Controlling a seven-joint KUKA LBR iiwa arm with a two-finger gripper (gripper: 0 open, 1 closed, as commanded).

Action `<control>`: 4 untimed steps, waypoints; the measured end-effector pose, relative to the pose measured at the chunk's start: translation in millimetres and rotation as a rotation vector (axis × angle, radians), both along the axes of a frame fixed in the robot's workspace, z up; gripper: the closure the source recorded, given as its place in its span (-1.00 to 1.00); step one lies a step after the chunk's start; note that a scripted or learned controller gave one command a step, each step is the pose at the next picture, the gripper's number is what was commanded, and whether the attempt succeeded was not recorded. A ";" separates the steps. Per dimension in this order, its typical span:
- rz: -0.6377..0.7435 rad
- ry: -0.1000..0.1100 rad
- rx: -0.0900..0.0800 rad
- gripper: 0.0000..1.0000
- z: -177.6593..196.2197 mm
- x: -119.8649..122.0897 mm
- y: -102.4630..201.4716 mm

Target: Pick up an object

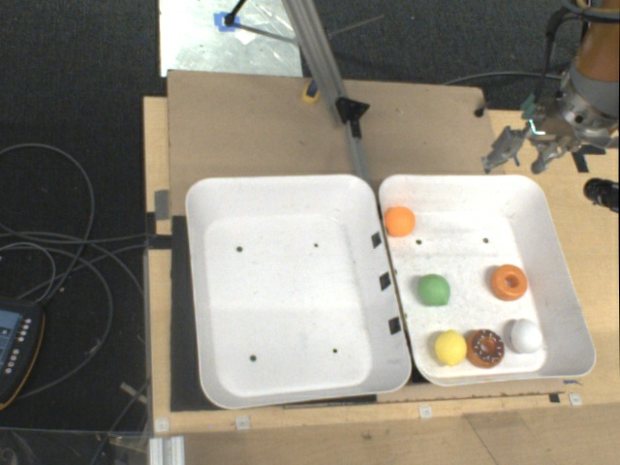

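Well apart from the spread, bare hand (524,154) lies the orange ball (399,221)

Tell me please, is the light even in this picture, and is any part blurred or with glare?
Camera view: soft, even light; the left bin and right bin look bright but keep their texture; shadows are faint; a pale sheet on the floor is washed out; the tool looks slightly soft.
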State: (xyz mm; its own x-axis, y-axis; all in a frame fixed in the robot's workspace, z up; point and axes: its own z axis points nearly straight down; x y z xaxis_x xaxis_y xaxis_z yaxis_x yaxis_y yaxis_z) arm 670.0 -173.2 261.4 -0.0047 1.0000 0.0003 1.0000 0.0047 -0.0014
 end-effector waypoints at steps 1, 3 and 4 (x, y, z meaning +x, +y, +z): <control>0.002 -0.003 -0.002 -1.00 2.5 0.7 0.1; 0.001 0.000 0.000 -1.00 -108.4 3.7 12.3; 0.001 0.000 0.000 -1.00 -150.5 3.2 16.7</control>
State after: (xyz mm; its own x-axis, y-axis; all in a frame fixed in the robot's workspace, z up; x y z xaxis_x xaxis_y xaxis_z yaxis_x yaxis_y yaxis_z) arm 673.1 -156.5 110.8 -0.0060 1.0000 0.0001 1.0000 0.0060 -0.0016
